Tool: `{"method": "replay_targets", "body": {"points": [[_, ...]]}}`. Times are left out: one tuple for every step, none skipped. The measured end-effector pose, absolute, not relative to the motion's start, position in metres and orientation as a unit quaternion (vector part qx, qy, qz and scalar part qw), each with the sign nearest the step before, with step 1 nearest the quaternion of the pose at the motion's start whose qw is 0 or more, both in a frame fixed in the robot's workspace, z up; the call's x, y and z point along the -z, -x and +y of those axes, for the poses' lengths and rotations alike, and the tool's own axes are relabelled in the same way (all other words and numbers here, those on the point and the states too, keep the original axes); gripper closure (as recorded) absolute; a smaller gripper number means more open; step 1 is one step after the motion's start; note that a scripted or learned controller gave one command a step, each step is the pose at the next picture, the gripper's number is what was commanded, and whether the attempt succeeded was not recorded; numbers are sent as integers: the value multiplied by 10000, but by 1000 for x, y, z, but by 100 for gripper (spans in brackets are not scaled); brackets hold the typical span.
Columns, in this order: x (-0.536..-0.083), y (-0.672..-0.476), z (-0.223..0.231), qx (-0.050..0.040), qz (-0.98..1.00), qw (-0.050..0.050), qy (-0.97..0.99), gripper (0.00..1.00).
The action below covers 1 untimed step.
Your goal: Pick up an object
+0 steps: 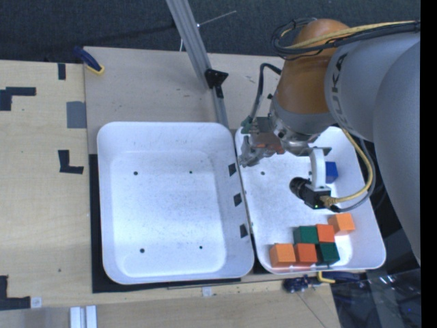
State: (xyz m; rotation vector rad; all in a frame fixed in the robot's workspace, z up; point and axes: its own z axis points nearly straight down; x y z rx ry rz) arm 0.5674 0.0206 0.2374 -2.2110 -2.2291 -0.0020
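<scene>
My gripper [254,149] hangs over the upper left corner of the right bin [273,203], close to the wall it shares with the left bin [164,203]. I see nothing under or in it. Several blocks cluster at the right bin's near right corner: an orange block [282,253], a second orange one [306,253], a green block [306,234], a dark green block [328,251] and another orange block [343,222]. A blue block [331,171] lies by the bin's right wall, partly hidden behind a white part of the arm.
A slanted metal pole [194,39] crosses the bench behind the bins, ending near the gripper. A black cable connector [307,191] on the arm hangs over the right bin's middle. A blue and yellow clamp [89,59] lies at the bench's far left.
</scene>
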Motion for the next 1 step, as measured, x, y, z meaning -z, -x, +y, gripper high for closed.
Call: {"method": "replay_targets", "body": {"points": [[-234,-580,84,1,-7101,11,7041,100]]}}
